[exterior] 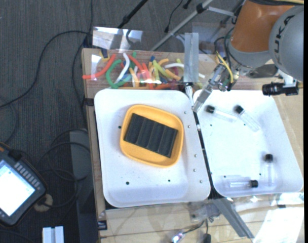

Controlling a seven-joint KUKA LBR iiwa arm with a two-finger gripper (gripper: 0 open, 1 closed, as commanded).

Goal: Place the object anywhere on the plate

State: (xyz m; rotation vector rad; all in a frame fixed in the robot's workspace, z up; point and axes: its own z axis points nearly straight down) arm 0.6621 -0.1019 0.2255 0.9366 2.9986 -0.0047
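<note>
Four clear plastic vials with black caps lie in the right white bin (291, 151). One vial (219, 114) lies near the bin's upper left corner, a second vial (245, 116) just to its right, both on their sides. A third vial (268, 167) lies toward the right wall, and a fourth vial (241, 184) lies along the near edge, cap pointing right.

The left white bin (108, 151) touches the right one along a shared seam. A yellow plate (127, 145), squarish with rounded corners, sits in its upper middle, slightly turned. A dark ridged insert (150, 134) covers the plate's inner floor.

The gripper (200, 100) hangs over the seam at the bins' far end, its slim silver fingers slanting down and to the left, just beside the first vial but not touching it. Whether the jaws are parted or closed cannot be told, and nothing is seen between them. The grey arm (291, 34) with its orange band enters from the upper right.

Both bins rest on a light wooden bench (291, 101). Behind the left bin lies a heap of coloured flexible tubes (139, 70), red, green, yellow and white, under a clear plastic sheet. Dark grey carpet (37, 44) crossed by black cables covers the floor on the left, where a handheld control pendant (12, 186) with a lit screen lies at the lower left.
</note>
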